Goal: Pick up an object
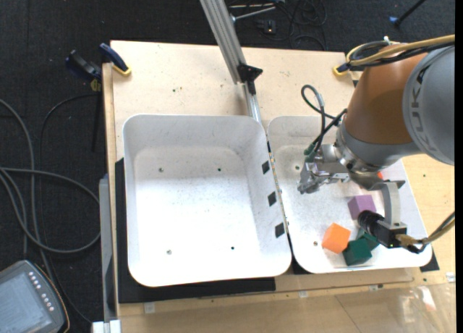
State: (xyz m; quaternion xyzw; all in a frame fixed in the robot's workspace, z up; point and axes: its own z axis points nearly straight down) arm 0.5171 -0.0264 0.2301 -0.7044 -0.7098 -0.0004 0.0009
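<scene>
Status: pick not done yet. The gripper (pixel 311 182) hangs over the middle of the right bin (pixel 304 217), towards that bin's left wall, above bare floor. I see nothing in it. Can't tell how far open it is: at this slant the tip is a small grey blur.

Candidates are all in the right bin's near right corner:
- purple block (pixel 362 205), furthest into the bin of the three
- orange block (pixel 336 238), nearer the front rim
- green block (pixel 357 252), just beside the orange one, probably touching it, close to the front rim

What's left, as I read it: move across to that corner, descend, close, lift.

In the way: the blocks are bunched and sit near the right bin's rim, so there's little room around any one. Purple looks the most separate.

Also around: the left bin (pixel 195 201) butts against the right bin's left wall, and a slanted metal rail (pixel 221 20) ends at the right bin's far left corner. Both are on the table (pixel 181 71), neither near the blocks.
</scene>
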